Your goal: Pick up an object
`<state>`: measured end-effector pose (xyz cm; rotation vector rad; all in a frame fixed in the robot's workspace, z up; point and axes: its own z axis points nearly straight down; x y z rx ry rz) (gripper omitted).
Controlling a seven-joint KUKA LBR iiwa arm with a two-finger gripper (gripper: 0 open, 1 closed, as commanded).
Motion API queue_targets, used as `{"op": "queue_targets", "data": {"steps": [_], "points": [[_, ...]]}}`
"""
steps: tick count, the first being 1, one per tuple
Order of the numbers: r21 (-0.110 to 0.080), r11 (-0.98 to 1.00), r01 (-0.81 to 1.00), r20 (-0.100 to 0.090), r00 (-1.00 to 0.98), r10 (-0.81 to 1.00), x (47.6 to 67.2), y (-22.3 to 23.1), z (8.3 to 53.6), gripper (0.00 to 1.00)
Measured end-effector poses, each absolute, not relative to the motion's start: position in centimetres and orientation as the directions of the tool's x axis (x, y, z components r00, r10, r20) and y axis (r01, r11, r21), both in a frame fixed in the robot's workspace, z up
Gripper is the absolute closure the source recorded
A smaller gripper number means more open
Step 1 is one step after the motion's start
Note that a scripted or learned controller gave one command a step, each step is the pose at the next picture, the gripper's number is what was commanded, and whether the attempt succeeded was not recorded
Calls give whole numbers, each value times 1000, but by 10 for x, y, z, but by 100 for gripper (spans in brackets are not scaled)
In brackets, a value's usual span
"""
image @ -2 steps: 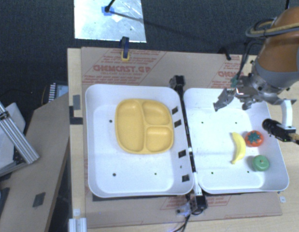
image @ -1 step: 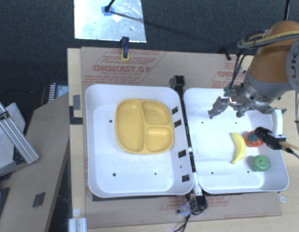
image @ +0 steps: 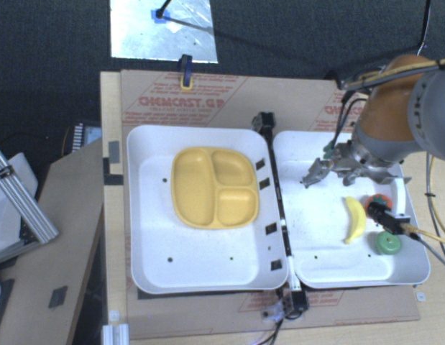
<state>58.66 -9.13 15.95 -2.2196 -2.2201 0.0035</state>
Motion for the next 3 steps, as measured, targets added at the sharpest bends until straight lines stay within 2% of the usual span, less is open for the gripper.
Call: {"op": "queue_targets", "data": {"steps": [1, 2, 3], "points": [[-2, 1, 1000, 1, -1, 1000, 596, -89, 104, 0], [3, -1, 1000, -1, 1, 1000, 597, -90, 118, 100], [5, 4, 1000, 0, -4, 1000, 592, -82, 174, 100]]}}
